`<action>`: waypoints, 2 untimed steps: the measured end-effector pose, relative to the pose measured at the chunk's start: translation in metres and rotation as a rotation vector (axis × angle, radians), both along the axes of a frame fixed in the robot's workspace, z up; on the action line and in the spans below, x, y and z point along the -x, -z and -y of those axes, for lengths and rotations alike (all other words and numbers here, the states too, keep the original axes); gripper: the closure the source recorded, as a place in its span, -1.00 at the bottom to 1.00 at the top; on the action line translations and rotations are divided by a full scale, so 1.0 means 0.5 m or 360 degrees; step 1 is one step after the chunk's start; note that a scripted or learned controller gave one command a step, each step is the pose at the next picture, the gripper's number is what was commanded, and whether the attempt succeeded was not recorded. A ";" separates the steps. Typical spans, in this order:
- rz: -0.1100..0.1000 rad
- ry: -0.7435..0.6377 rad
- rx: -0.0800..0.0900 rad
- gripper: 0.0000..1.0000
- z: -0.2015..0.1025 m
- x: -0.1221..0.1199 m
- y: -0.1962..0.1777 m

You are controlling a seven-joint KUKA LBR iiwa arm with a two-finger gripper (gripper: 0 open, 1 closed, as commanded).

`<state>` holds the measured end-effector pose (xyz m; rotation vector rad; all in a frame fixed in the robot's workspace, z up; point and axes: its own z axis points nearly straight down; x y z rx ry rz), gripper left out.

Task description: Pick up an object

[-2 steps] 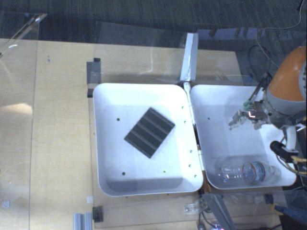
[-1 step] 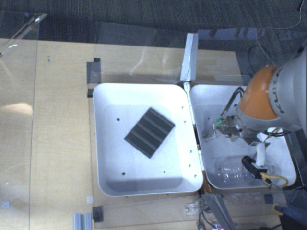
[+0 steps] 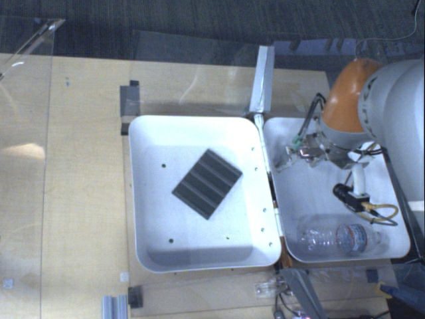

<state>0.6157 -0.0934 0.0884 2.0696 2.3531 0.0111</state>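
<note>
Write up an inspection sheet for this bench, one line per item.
Surface: wooden bench bearing two white bins side by side.
Job's things: dark ribbed pad lying flat in the left bin; clear plastic bottle on its side in the right bin.
Clutter: nothing seen.
Gripper: gripper low over the right bin, holding nothing that shows.
Cables: black and yellow cables by the wrist.
Surroundings: dark carpet beyond the bench.
</note>
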 end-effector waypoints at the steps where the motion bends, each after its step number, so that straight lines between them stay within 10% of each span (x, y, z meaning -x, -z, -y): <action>1: -0.0003 -0.0178 0.0002 -1.00 -0.038 -0.021 -0.198; 2: -0.0011 0.0067 -0.0001 -1.00 -0.060 0.100 -0.193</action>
